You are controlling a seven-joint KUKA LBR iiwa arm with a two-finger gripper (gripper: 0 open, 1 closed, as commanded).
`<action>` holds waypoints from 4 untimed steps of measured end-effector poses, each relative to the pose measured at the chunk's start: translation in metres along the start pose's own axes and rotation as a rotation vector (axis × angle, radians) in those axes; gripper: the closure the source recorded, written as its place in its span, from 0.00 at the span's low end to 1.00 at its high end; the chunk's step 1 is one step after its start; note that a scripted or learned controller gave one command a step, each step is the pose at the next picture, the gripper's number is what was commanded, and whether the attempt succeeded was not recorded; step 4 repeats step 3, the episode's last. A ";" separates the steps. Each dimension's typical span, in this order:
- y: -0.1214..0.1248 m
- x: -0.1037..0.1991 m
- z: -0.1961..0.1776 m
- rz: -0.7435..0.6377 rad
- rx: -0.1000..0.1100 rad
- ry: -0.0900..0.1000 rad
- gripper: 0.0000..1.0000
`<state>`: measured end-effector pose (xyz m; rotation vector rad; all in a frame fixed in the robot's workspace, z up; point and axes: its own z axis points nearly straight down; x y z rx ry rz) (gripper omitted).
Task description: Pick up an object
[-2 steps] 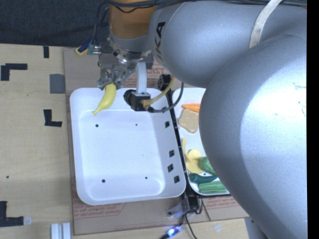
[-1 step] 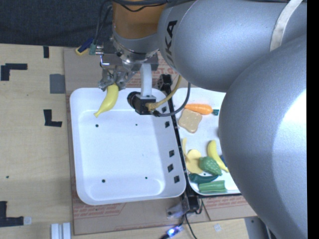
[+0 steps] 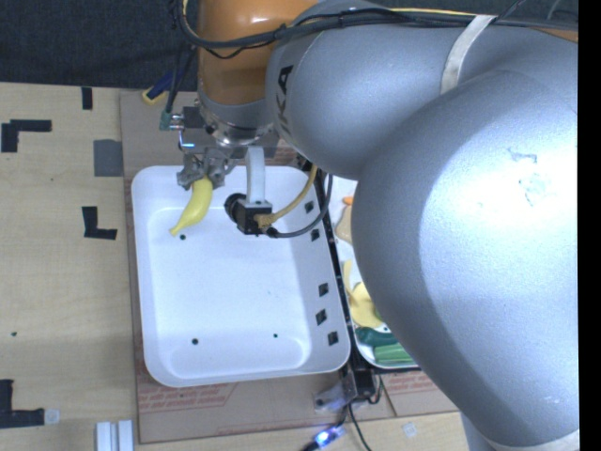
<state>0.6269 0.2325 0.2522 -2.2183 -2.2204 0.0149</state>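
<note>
A yellow banana [image 3: 192,208] hangs over the far left corner of the left white bin [image 3: 235,346], its upper end pinched between the fingers of my gripper [image 3: 201,177]. The gripper points down from the orange-banded wrist [image 3: 244,36] and is shut on the banana's top end. The banana's lower tip slants down to the left, close to the bin floor; I cannot tell whether it touches. Just right of the banana, a white bar with a black block [image 3: 248,214] and a yellow cable hangs from the wrist.
The big grey arm [image 3: 451,186] covers most of the right bin. Along that bin's left side a yellow thing [image 3: 361,299] and a green thing [image 3: 387,351] peek out. Brown bench [image 3: 56,299] with black marks lies to the left.
</note>
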 end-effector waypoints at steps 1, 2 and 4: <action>-0.008 0.000 -0.175 -0.002 -0.023 0.010 1.00; -0.015 0.000 -0.018 0.000 0.009 -0.002 1.00; -0.014 0.000 -0.164 -0.002 -0.022 0.010 1.00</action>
